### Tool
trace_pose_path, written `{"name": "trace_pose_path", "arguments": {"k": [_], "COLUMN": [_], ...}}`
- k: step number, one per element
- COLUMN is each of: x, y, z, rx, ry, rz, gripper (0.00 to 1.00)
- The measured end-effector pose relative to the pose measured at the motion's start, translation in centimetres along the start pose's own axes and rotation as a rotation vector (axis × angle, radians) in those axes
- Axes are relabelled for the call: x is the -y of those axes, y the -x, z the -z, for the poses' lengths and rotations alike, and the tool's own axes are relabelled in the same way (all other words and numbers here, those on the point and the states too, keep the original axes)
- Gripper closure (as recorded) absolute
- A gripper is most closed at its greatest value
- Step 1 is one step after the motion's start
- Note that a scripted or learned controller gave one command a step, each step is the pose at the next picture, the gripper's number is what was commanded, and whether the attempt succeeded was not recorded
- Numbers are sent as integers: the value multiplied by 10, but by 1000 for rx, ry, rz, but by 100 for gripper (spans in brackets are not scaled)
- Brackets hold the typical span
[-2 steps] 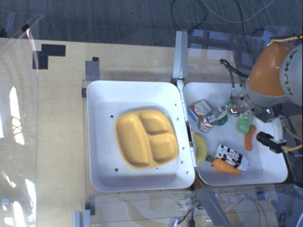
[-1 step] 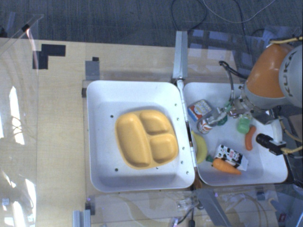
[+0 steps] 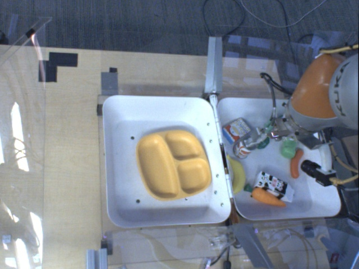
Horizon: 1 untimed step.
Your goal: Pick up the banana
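Two white bins sit side by side on the bench [image 3: 67, 150]; the left bin [image 3: 120, 206] holds a yellow divided tray [image 3: 171, 162]. We find the banana [image 3: 238, 175] in the right bin [image 3: 325, 206], lying against its left wall, untouched. The hand [image 3: 263, 136] hovers above and right of it, near a can [image 3: 242, 148] and a small packet [image 3: 236, 129]; we cannot tell its opening. We judge the task barely begun: approach, grasp and lift all remain.
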<state>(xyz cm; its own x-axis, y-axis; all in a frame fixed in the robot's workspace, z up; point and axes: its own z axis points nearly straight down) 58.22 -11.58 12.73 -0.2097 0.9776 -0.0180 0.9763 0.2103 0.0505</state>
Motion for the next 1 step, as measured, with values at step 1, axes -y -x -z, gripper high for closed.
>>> {"name": "trace_pose_path", "arguments": {"k": [1], "x": [5], "y": [-3], "z": [0], "rx": [0], "ry": [2], "rz": [26], "gripper": [0]}}
